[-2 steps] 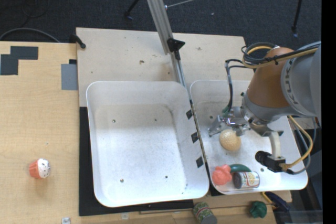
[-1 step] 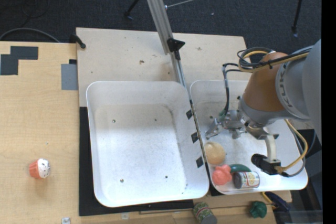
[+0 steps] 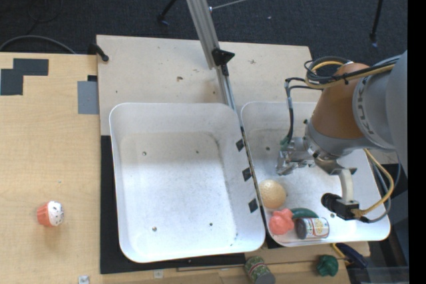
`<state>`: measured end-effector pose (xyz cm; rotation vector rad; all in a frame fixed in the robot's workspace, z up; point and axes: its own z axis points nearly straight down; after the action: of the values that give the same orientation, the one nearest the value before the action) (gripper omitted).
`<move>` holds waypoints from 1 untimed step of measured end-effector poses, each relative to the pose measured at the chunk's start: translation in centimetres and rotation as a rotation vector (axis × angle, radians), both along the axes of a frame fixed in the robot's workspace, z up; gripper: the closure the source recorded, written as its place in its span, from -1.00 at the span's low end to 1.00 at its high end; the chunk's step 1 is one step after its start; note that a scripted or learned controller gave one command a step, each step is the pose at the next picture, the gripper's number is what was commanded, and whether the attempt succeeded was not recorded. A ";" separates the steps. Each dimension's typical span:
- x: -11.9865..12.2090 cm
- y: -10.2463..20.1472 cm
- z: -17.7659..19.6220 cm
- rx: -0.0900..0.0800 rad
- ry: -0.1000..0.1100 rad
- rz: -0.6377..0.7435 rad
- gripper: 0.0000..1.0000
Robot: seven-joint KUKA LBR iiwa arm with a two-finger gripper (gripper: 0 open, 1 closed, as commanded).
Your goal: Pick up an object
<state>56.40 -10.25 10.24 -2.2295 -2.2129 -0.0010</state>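
Observation:
In the right bin (image 3: 266, 120) lie a tan ball (image 3: 272, 193), a pink-red lump (image 3: 281, 221), a dark green piece (image 3: 305, 212) and a small dark jar with a pale label (image 3: 313, 228), all near its front edge. My gripper (image 3: 288, 163) hangs over the middle of this bin, just behind and to the right of the tan ball. The grey arm with its orange band (image 3: 339, 110) reaches in from the right and hides the back right part of the bin. Nothing shows between the fingers.
The left bin (image 3: 126, 123) stands beside it, with a metal rail (image 3: 200, 6) slanting up from the divider between them. A red and white toy (image 3: 50, 213) lies on the wooden bench at far left. Two green objects (image 3: 326, 265) sit below the bins' front edge.

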 end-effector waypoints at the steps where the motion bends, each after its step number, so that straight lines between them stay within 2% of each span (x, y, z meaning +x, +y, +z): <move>1: -0.8 -0.2 5.9 -0.001 -0.002 0.000 1.00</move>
<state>55.64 -10.48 16.09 -2.2308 -2.2142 -0.0023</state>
